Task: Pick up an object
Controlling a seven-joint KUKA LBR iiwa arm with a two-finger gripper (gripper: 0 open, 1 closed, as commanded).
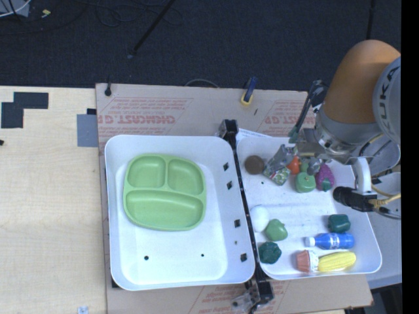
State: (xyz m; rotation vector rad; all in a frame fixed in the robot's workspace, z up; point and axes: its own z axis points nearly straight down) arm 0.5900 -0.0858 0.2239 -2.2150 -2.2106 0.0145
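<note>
We judge this to be the reach-and-close step: the gripper point(283, 167) sits low in the right bin point(373, 257), at about eleven o'clock of that bin's floor, among a tight cluster of toys. Whether its claw is apart or together we cannot tell; the metal parts blur into the objects around them, and we see nothing clearly held between them.

No single target is named, so the likeliest candidates are the things nearest the gripper: a green round-topped piece point(305, 182), a purple piece point(325, 176) just at three o'clock of it, and a small orange bit point(294, 165) touching the group. A brown disc point(254, 165) lies at nine o'clock of the gripper, a little apart.

The next move, as we read it, calls for a firm closing on one item and a straight lift, since neighbours crowd in and may be dragged along.

Farther toward six o'clock lie a white ball point(260, 216), a green pepper-like toy point(275, 229), a dark green lump point(269, 252), a blue bottle point(332, 241), a yellow corn point(336, 261) and a dark teal piece point(338, 223). The left bin point(131, 267) holds a green divided plate point(165, 192), well apart from the work.
</note>
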